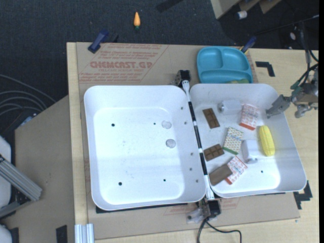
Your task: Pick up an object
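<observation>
Rightward, at mid-frame, we see our gripper (284, 104) over the right bin's (291, 158) rim, grasp unclear, corn (266, 140) just below-left.

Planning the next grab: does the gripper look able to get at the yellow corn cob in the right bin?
Probably yes. The gripper sits at the right bin's far right rim, and the corn cob lies close by, uncovered from above, with a white block alongside.

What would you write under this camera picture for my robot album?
Gripper at right bin's edge, near yellow corn and snack packets.
</observation>
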Motion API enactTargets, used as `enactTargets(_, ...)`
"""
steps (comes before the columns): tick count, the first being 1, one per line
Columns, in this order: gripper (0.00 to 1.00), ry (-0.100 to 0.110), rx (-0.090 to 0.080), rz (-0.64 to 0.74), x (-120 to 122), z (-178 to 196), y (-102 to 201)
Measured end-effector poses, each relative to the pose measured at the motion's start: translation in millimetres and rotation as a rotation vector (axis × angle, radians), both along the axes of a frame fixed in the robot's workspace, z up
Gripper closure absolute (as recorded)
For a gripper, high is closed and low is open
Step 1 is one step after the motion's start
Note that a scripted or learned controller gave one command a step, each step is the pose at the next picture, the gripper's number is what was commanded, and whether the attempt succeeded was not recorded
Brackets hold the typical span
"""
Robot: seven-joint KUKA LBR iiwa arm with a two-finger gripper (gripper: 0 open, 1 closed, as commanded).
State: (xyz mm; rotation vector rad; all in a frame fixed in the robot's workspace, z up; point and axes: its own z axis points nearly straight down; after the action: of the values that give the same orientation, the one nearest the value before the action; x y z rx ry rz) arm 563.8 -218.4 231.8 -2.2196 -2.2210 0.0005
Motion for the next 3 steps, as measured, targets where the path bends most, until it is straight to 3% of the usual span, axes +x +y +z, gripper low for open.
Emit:
enactTargets(1,0.00,-0.002,0.000,0.001,42.4,-146.6,10.5)
enactTargets(2,0.00,0.028,0.001,0.002,88.8,-150.0,45.3)
enactTargets(3,0.00,0.043,0.001,0.003,93.3,-152.2,45.7)
